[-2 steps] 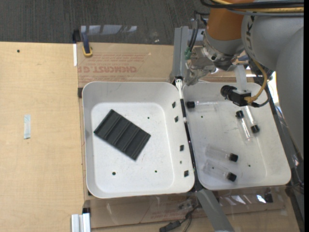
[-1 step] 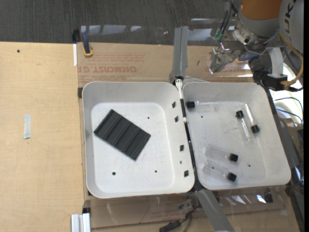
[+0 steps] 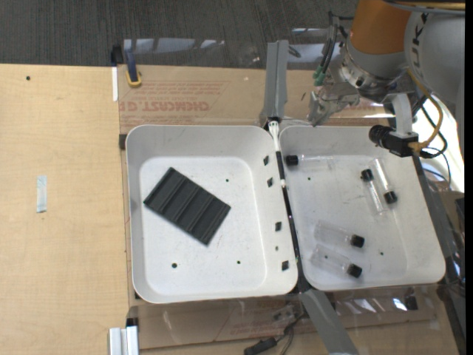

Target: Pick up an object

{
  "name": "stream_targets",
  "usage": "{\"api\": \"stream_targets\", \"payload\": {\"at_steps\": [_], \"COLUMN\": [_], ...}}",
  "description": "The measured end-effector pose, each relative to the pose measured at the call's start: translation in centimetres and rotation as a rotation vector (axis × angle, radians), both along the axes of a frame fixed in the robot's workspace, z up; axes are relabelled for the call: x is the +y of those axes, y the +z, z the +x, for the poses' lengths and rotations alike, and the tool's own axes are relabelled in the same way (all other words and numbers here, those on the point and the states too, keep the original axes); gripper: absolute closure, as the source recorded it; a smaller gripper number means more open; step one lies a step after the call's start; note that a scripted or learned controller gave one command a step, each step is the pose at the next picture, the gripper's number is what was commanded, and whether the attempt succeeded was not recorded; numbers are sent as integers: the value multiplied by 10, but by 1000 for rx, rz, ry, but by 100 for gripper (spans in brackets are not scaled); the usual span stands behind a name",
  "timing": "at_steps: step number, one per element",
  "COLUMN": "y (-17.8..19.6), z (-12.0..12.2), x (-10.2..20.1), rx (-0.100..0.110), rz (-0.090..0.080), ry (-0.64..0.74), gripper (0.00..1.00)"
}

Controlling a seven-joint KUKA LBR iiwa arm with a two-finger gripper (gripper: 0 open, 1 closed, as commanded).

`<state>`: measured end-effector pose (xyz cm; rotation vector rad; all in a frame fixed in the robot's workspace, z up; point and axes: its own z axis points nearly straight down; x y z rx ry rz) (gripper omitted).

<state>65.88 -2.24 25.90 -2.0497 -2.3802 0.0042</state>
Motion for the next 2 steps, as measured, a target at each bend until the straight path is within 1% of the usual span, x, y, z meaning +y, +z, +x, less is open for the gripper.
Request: {"api": "stream_targets", "payload": {"at_steps": [1,2], "y": [-28,-19], "z": [0,0], "x": [-33,14], "rx": [1,-1], "rz": [0,1], "ry": [-68,-62], "gripper": [100,100]}}
